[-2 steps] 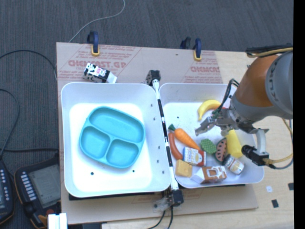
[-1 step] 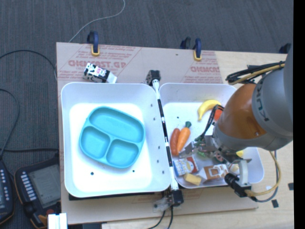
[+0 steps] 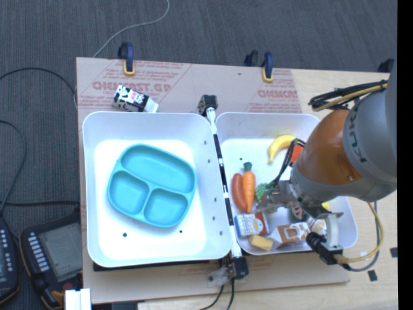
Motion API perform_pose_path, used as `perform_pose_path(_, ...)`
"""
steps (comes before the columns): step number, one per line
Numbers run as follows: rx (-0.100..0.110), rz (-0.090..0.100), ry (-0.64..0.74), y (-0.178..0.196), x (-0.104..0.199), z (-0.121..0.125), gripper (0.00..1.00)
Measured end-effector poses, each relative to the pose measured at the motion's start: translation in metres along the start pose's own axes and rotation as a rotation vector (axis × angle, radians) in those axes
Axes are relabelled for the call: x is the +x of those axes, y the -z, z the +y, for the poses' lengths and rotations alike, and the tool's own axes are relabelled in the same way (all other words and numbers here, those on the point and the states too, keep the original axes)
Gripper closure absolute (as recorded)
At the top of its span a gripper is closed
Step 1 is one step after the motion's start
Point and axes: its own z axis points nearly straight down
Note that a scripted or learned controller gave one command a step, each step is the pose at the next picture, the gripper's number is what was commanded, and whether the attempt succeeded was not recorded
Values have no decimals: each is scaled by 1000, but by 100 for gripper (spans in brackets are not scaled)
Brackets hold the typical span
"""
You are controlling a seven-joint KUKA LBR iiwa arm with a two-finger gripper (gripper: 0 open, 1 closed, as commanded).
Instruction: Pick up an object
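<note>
gripper [image 3: 284, 202] low in right bin [image 3: 284, 118] near front edge | jaw state: cannot tell, wrist hides it | carrot [image 3: 248, 186] just left, long axis back-to-front | banana [image 3: 279, 146] toward back edge

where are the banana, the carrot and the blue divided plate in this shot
banana [image 3: 281, 146], camera view, on the middle of its yellow curve
carrot [image 3: 248, 187], camera view, on its orange body below the green top
blue divided plate [image 3: 153, 165], camera view, on the bare floor of its long top compartment
</note>
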Motion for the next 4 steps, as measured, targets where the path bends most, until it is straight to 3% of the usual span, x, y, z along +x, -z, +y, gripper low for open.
perform_pose_path(1,1,0,0,0,0,0,0)
perform_pose_path(2,11,4,2,-12,1,41,0)
perform_pose_path(3,5,1,1,-1,0,42,100)
perform_pose_path(4,13,5,4,85,84,65,100)
